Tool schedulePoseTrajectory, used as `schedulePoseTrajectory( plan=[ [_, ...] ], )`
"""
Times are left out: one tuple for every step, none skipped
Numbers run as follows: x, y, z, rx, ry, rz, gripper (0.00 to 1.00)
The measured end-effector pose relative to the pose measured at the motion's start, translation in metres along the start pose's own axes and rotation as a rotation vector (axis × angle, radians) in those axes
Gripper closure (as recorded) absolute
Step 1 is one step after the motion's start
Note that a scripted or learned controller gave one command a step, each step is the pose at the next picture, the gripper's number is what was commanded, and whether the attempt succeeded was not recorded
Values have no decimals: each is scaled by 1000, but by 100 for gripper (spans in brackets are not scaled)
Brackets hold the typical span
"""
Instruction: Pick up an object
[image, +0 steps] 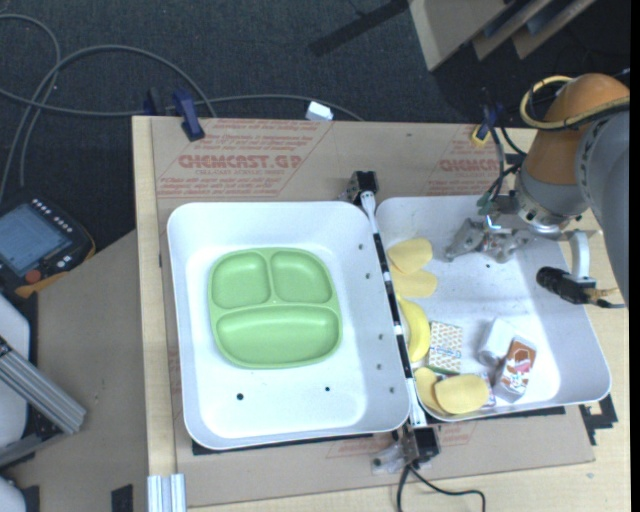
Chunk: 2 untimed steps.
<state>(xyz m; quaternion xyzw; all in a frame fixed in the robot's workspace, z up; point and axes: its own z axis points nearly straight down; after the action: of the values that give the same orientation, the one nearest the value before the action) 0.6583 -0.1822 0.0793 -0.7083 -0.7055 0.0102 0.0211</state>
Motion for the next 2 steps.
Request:
schedulePoseTrajectory(
  plan=[
    [3,0,0,-5,-9,2,0],
    [-14,2,-6,-41,-16,-3,0]
  ],
)
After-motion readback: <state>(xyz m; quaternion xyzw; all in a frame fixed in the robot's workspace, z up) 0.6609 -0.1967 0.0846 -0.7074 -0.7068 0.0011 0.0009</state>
